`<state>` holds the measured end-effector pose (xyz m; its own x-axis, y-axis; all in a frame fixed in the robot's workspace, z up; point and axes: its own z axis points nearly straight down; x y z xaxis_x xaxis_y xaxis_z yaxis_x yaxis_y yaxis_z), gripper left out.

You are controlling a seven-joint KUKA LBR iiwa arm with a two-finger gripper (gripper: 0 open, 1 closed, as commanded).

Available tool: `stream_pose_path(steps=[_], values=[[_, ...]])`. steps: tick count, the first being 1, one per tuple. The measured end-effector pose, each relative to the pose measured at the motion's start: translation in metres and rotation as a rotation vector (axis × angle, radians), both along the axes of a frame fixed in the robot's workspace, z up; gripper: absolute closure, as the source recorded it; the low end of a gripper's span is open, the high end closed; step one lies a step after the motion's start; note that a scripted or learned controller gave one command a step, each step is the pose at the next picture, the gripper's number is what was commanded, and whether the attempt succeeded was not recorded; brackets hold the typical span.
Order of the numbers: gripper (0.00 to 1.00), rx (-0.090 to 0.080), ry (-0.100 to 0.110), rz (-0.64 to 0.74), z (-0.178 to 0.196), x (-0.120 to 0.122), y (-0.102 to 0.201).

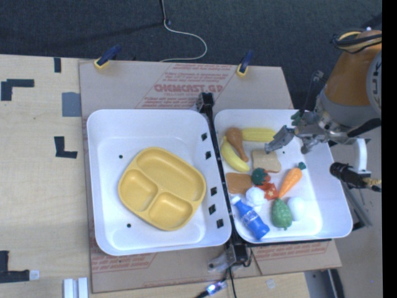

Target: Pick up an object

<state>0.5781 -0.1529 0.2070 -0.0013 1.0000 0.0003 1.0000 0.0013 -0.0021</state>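
On the left, the desk (37, 166) is showing bare wood with a few dark marks, and a cardboard sheet (180, 85) is lying under both bins. The left bin (102, 129) is carrying a yellow divided plate (161, 188) near its centre, with open white floor all round the plate. A black clip strip (211, 160) is running down the seam where the two bins are meeting.

The right bin (329, 222) is holding the objects for picking, crowded toward its left half. A brown drumstick (235, 143) and a yellow banana (234, 157) are lying just beside the seam, with a corn cob (258, 134) near the far rim. A slice of toast (265, 162) is lying near the middle, a brown patty (237, 182) nearer the front, and a blue bottle (251, 219) close to the front left corner. A small green and red cluster (263, 180), an orange carrot (290, 182), a green lumpy vegetable (281, 214) and a white egg (298, 207) are sitting further right. The right-hand strip of this bin's floor is lying open.

The arm (353, 79) is reaching in from the right, its orange band sitting above the wrist, and it is tilting down over the bin's far right rim. The tool (291, 140) is hanging over the bin, just right of the corn cob and above the toast. One dark finger (278, 143) is pointing down-left toward the toast; whether the fingers are apart or together cannot be told, and no object is visible between them.
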Motion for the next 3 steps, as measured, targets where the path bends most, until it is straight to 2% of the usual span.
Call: stream_pose_path(steps=[2, 3], values=[[0.0, 0.0, 0.004, -0.001, -0.109, -0.008, -0.01], [0.0, 0.0, -0.005, 0.0, -0.121, -0.006, -0.009]])
